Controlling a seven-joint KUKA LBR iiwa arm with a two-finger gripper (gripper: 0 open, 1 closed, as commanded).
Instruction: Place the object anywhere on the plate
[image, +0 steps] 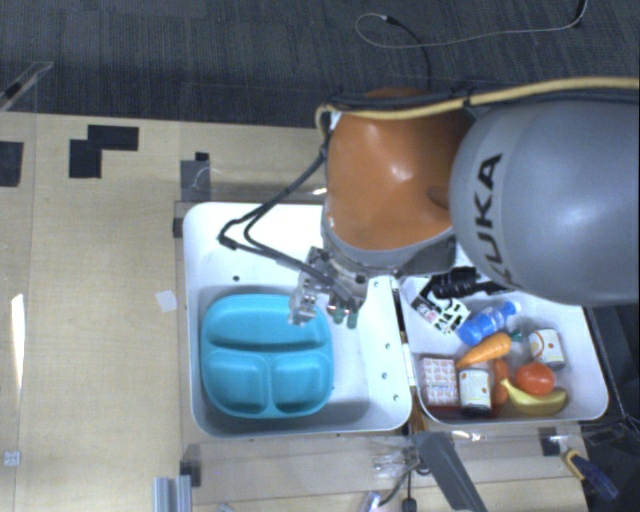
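— Where's the gripper (322, 300)?
— Over the plate's (265, 352) far right rim, left bin (375, 385).
— Pinching anything?
— Can't tell.
— The objects?
— Carrot (486, 348), tomato (536, 378), banana (535, 401): right bin (590, 385), well apart.

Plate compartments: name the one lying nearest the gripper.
The long top compartment of the blue plate; the gripper hangs at its right end, while the two smaller compartments lie below.
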